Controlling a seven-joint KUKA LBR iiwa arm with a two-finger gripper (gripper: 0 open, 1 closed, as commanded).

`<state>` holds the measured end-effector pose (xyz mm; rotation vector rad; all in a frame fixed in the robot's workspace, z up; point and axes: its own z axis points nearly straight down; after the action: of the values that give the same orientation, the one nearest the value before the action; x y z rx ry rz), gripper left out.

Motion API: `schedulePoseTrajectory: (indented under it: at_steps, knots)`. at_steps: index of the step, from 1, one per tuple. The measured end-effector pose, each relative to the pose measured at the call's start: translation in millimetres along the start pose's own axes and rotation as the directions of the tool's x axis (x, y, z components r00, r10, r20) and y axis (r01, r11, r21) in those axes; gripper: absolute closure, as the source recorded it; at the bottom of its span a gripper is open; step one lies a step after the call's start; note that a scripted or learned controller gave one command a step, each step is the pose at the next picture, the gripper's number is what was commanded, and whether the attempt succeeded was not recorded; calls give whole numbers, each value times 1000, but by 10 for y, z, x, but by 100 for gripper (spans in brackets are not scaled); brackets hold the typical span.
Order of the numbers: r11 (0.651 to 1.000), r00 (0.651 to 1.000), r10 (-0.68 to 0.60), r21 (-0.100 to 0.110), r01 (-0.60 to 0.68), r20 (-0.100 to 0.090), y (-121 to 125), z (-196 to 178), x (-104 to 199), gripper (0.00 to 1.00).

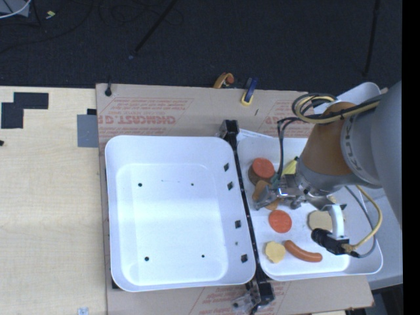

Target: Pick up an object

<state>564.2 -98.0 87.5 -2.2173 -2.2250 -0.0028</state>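
Two shallow white bins sit side by side on a brown cardboard sheet [164,110] that covers the bench. The left bin [172,215] takes up the sheet's left and middle; four small dark spots mark its floor. Printed red lettering runs along the cardboard's far edge, seen upside down and too blurred to read. Two clips, one orange [224,80] and one blue and yellow [249,92], stand at that far edge. The right bin [367,262] holds the objects: two red-orange round pieces, one [263,168] near its far left corner and one [280,221] at its middle, a brown piece [260,190] between them, a yellow lump [275,251] and a red sausage shape [302,251] along its near edge, and a tan slice [320,220] toward its right. The gripper [281,195] hangs low over the bin's middle, just beside the brown piece; whether it grasps anything cannot be told. Pale wood bench [46,209] lies left of the cardboard, dark floor beyond.
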Motion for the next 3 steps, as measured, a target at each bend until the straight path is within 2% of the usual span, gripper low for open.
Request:
schedulePoseTrajectory:
  at_steps: [1,2,3]
  knots:
    - [1000,1000,0,-1,0,1,645,-6,148,0]
    - [1000,1000,2,3,-2,1,799,1,157,0]
    - [1000,1000,9,10,-9,0,16,5,-252,0]
